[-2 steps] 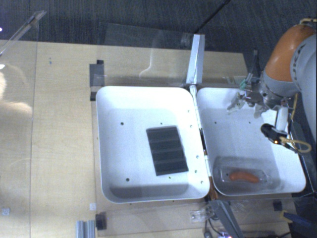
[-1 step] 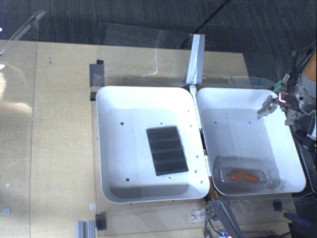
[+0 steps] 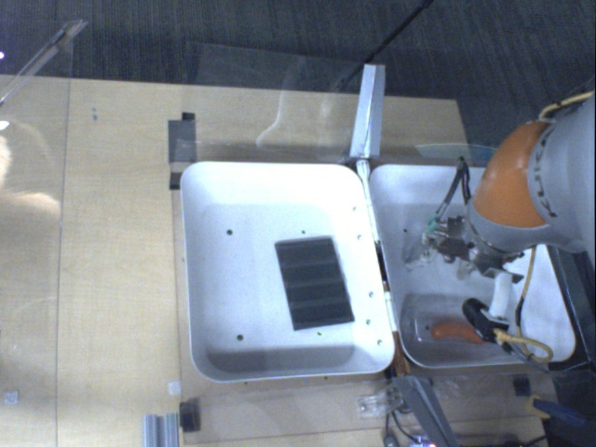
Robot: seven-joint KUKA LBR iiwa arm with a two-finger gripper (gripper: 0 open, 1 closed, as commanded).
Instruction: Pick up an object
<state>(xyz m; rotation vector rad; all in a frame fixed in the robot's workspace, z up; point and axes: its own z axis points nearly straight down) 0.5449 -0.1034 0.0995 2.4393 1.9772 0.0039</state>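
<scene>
Dark ribbed slab (image 3: 315, 283), left bin (image 3: 228, 277); orange oblong thing (image 3: 451, 330), right bin (image 3: 410, 198).

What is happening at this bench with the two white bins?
A grey robot arm reaches from the right over the right bin, its gripper low inside it. An orange-red object lies near that bin's front edge, apart from the gripper. A dark ribbed slab lies in the left bin. No grasp is visible.

The bench (image 3: 112, 296) is faced in pale, matt wood grain, while the left bin (image 3: 223, 203) and right bin (image 3: 410, 194) are moulded in smooth white plastic with a faint sheen. The dark slab (image 3: 314, 283) is ribbed and matt; the arm's orange band (image 3: 507, 180) is finished glossy.
</scene>
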